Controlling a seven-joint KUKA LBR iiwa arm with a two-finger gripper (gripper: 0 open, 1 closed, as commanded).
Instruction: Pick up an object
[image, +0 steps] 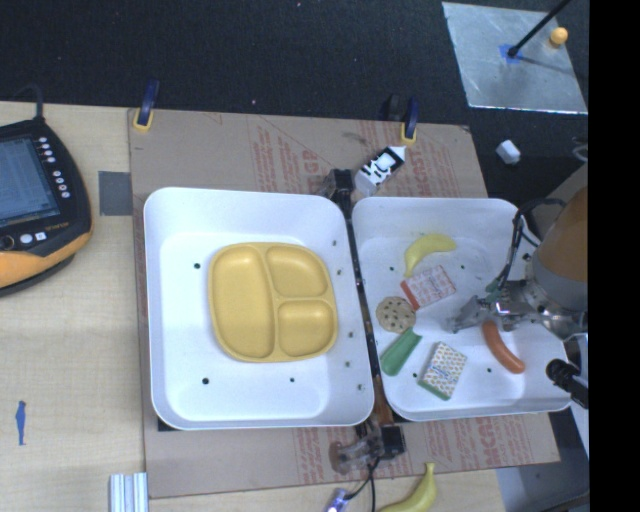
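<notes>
One gripper (478, 318) low beside the sausage (502, 347).
We cannot tell its state; we judge the sausage light, smooth, best pinched mid-length.

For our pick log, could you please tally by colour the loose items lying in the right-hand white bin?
Yellow: 1, curved yellow toy banana
Red and white: 1, flat packet
Brown: 1, round speckled cookie
Green: 1, green toy pickle
Green and white: 1, small patterned box
Orange-red: 1, toy sausage
Total: 6
</notes>
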